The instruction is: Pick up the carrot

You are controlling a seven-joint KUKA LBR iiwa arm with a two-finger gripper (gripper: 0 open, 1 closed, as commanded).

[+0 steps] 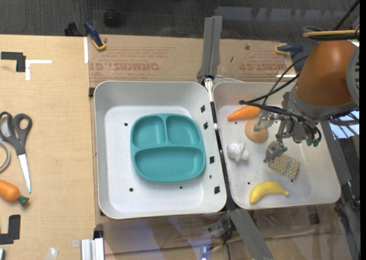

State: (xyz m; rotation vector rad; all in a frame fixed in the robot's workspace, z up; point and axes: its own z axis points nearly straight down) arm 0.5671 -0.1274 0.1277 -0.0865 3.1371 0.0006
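The carrot [243,113] is orange and lies at the back left of the right bin [320,193], pointing left. My gripper [275,142] hangs over the middle of that bin, below the arm's orange band [326,73]. It is to the right of the carrot and nearer the front, apart from it. It stands just above a speckled tan square [285,166] and beside a tan round object [257,132]. Cables and the wrist hide part of the gripper.
A white lump [236,151] and a yellow banana [269,191] also lie in the right bin. The left bin [111,196] holds a teal divided plate [168,147]. On the bench at the left are scissors [17,139] and a second small carrot [8,191].
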